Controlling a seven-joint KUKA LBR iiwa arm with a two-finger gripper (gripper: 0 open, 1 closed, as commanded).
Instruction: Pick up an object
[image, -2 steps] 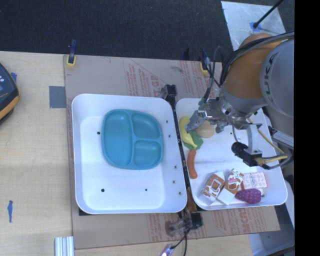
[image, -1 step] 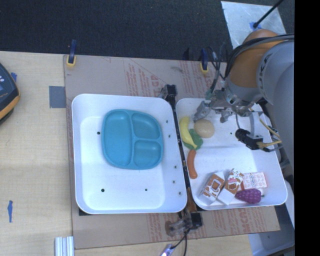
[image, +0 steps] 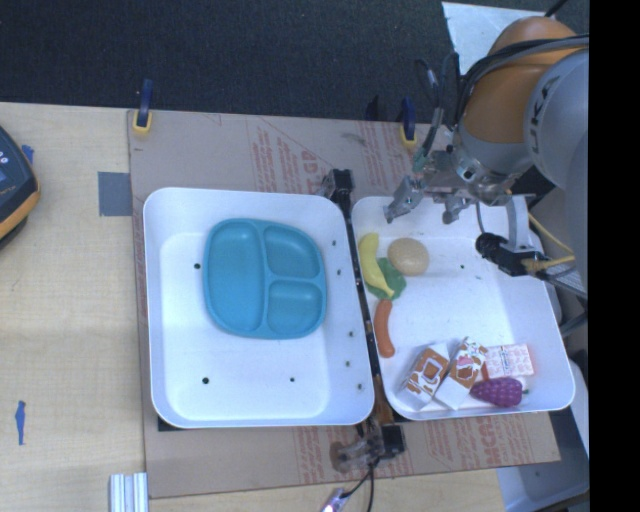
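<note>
Right bin (image: 520, 300), arm cut off, end effector (image: 428, 200) spread

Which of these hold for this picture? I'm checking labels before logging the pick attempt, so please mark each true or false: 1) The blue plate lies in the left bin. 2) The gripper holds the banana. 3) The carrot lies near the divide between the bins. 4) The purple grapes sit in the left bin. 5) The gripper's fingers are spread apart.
1) True: the blue plate lies in the left bin.
2) False: the gripper hangs above the right bin's far edge with nothing between its fingers; the banana lies apart from it.
3) True: the carrot lies by the right bin's left wall.
4) False: the purple grapes sit in the right bin's near corner.
5) True.
</note>
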